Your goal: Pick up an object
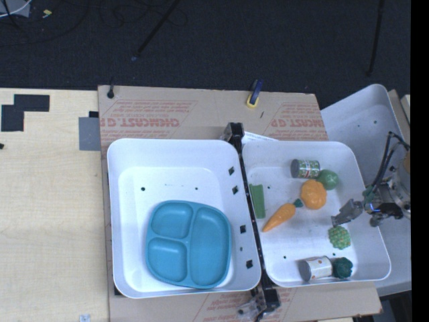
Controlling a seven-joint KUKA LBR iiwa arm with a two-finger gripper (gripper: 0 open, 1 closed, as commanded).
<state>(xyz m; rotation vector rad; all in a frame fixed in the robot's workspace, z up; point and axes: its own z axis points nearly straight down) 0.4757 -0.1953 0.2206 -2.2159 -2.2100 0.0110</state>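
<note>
the hand (358, 208) is hovering with fingers spread and nothing between them at the right bin's (375, 260) right side, just above the green bumpy toy (339, 237), seemingly needing to descend onto it.

Light wood bench (47, 206) — cardboard sheet (201, 116) on it — two white bins (134, 159) atop.

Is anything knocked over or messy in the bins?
Yes, a little. Two small cans lie on their sides in the right bin instead of standing up. The toy carrot and other play food are scattered loosely. The blue plate sits neatly in the left bin.
</note>
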